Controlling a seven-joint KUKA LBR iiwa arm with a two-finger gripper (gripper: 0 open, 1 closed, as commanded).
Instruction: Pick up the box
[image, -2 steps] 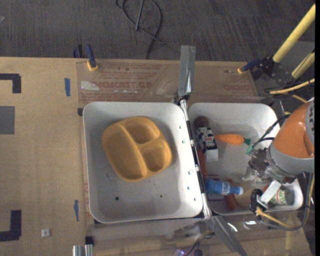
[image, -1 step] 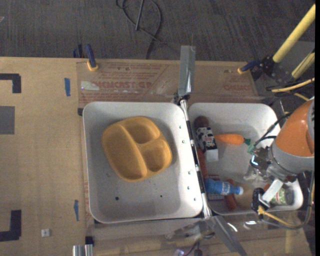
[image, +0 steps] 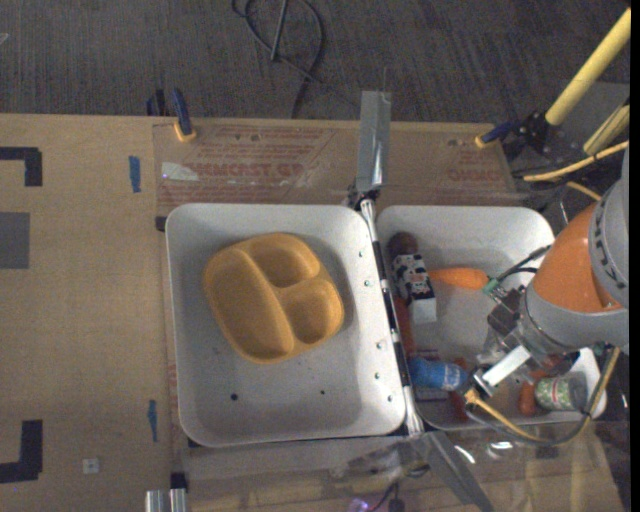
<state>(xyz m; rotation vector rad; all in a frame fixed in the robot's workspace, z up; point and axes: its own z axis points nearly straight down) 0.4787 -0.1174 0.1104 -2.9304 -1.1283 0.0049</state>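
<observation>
Right bin (image: 450, 218), left wall: small white box (image: 413, 276) with dark print, lying against the wall, a carrot (image: 461, 279) just beside it.
Farther along that wall: brown object (image: 402, 244), too blurred to name.
Right bin, near side: blue bottle (image: 438, 375) by the left wall; can (image: 556, 392) near the corner.
End effector (image: 515, 332): over the right bin's right half, apart from the box; released or clenched, cannot tell.
Left bin (image: 200, 400): yellow divided plate (image: 274, 297) near the middle.
Tabletop (image: 80, 300): pale wood, strips of blue tape (image: 134, 173).
</observation>
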